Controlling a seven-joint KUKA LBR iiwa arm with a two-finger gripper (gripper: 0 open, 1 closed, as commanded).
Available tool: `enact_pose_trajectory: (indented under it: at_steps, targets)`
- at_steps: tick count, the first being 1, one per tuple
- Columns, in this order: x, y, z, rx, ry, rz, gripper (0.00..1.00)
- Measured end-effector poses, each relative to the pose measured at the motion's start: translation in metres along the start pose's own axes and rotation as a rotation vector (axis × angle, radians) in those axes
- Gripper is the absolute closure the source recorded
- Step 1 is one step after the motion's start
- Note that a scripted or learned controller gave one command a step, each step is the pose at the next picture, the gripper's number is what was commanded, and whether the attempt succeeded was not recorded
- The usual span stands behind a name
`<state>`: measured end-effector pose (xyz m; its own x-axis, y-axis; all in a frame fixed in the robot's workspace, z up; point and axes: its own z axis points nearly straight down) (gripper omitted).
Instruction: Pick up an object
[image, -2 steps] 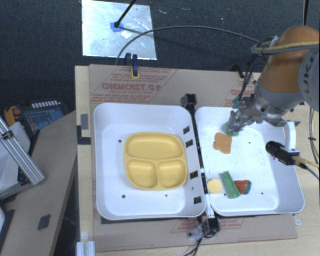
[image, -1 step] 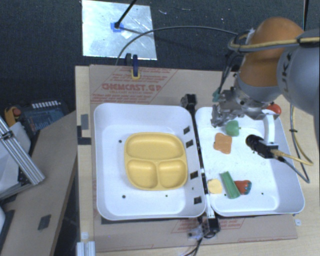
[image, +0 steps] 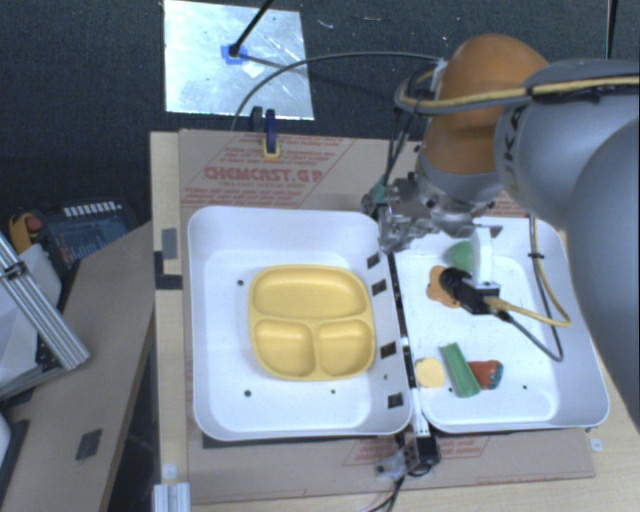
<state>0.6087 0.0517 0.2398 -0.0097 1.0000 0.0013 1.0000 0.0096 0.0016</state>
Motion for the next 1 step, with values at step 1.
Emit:
enact_pose_trajectory:
  at_steps: [1]
  targets:
    - [0.0562,0.0113,-0.004,-0.002,0.002,0.0,1.0]
